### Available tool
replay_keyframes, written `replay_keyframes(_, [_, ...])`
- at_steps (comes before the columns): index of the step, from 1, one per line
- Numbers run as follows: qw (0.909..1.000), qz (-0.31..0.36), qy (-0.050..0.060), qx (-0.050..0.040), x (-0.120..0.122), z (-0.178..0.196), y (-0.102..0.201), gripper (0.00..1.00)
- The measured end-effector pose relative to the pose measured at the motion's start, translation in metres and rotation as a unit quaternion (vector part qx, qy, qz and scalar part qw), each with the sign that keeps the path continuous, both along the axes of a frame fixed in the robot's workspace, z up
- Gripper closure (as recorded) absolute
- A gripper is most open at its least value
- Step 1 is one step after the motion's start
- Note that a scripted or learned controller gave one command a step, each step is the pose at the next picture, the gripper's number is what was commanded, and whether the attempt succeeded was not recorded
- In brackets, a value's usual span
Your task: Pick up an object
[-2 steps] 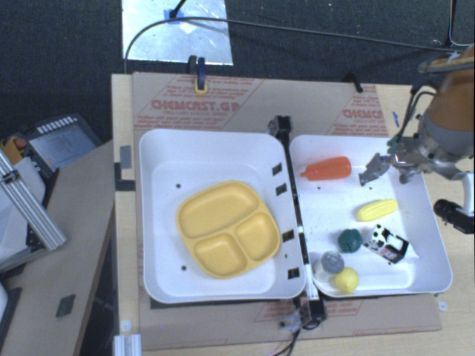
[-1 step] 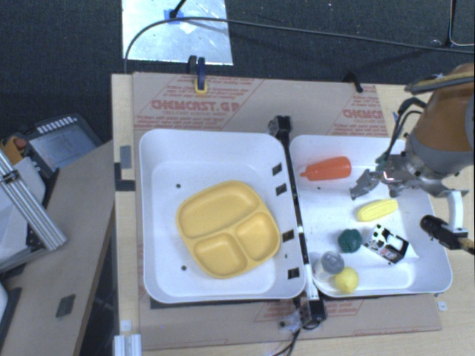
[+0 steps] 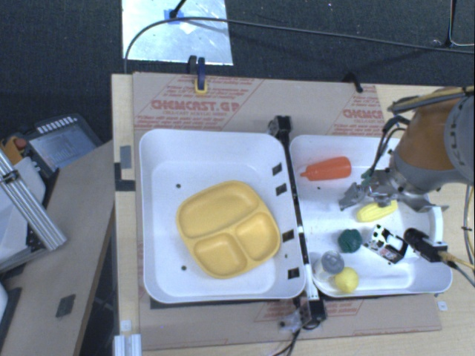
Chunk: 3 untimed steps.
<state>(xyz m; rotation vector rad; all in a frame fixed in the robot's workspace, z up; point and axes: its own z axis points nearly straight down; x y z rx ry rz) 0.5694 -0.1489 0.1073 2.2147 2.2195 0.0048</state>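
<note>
Two shallow white bins flank a black centre strip [image 3: 291,199]. The left bin [image 3: 159,162], left of the strip, holds one yellow three-compartment plate [image 3: 226,228] lying flat near the strip. The right bin [image 3: 326,148] holds five small things. An orange bottle-shaped piece [image 3: 326,169] lies just right of the strip's upper part. A grey round piece [image 3: 332,261] and a yellow ball [image 3: 346,279] sit close to its lower end. A dark green lump [image 3: 349,239] is slightly further right, and a yellow oblong piece [image 3: 375,212] further still. The gripper [image 3: 365,196] hovers just beside that oblong piece. I cannot tell whether the claw is released or clenched, or whether it touches the piece.

Both bins rest on a cardboard sheet [image 3: 245,99] with red print, over dark carpet [image 3: 59,43]. A grey side table [image 3: 74,199] stands far left of the strip, and a shiny metal plate [image 3: 178,17] lies beyond its top end.
</note>
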Motion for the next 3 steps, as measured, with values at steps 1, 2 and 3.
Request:
replay_keyframes(1, [1.0, 0.0, 0.002, 0.0008, 0.002, -0.022, 0.0, 0.0])
replay_keyframes(2, [1.0, 0.0, 0.002, 0.0005, 0.002, -0.012, 0.0, 1.0])
replay_keyframes(3, [1.0, 0.001, 0.0, 0.0003, 0.007, 0.052, 0.0, 1.0])
